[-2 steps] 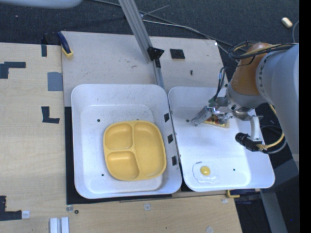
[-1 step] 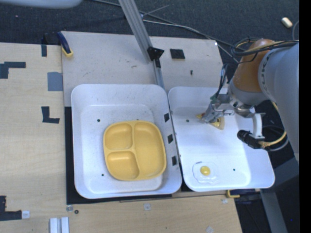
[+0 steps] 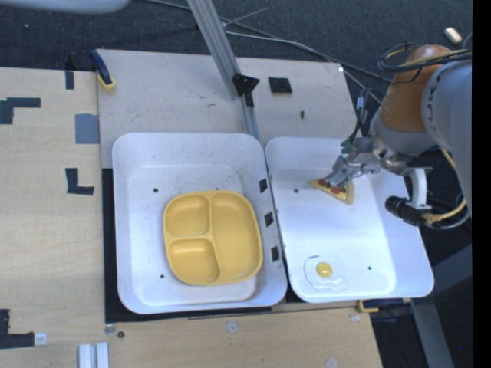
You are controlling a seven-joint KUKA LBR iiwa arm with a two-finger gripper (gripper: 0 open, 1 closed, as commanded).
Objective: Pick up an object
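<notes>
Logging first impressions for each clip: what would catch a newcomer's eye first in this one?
The yellow divided plate stands out most, lying in the left bin. Next comes the arm's gripper, lowered over the pizza slice near the far end of the right bin; whether it grips the slice cannot be told. A fried egg lies near that bin's front edge.

Even, diffuse overhead light falls across the bench; the two white bins [image 3: 192, 148] read bright but keep their surface detail, with only mild glare; shadows are soft and short, thin along the bin rims and under the yellow plate [image 3: 212, 237]; the frame is low-resolution and slightly soft throughout; the dark floor at top is dim.
</notes>
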